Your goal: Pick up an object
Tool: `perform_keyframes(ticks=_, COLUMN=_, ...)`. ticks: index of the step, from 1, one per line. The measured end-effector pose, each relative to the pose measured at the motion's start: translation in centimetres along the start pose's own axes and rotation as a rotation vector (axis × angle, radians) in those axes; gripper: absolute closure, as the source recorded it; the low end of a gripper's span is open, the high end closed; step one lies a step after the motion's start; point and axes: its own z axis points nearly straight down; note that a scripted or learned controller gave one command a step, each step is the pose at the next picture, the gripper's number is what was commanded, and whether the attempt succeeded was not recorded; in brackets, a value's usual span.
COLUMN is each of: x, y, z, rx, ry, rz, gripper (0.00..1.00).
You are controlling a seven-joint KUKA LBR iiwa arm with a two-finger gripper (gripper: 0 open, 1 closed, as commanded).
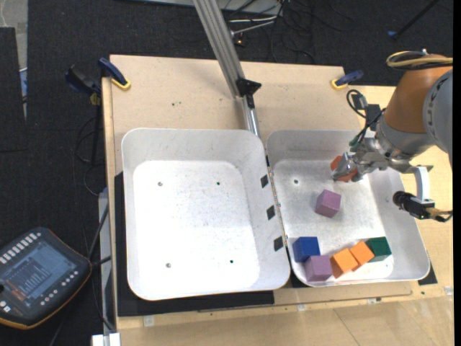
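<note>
The end effector (348, 170) hangs low over the far part of the right bin (288, 150), with a red-orange block (338, 164) between its fingers. A purple cube (328, 202) sits just nearer, and blue (306, 248), purple (319, 267), orange (346, 259) and green (377, 249) blocks line the near edge

My one camera sits fixed high above the bench (216, 85) and looks down at a slant, so the far edge lies at the top of the picture and the near edge at the bottom. It stands back enough to take in both white bins, the left bin (137, 193) and the right bin (410, 258), with dark floor beyond the bench. My arm (421, 110) enters from the right side.
</note>
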Motion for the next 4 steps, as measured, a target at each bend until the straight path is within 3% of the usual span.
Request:
perform_keyframes(ticks=1, x=-0.4, y=-0.1, z=-6.3, rx=-0.004, ry=-0.001, rz=0.002, gripper=1.0)
perform_keyframes(ticks=2, x=-0.4, y=0.0, z=-9.8, rx=-0.003, ry=-0.001, rz=-0.002, gripper=1.0)
perform_keyframes(ticks=4, x=10.5, y=-3.2, z=-9.3, rx=0.005, ry=0.004, rz=-0.007, gripper=1.0)
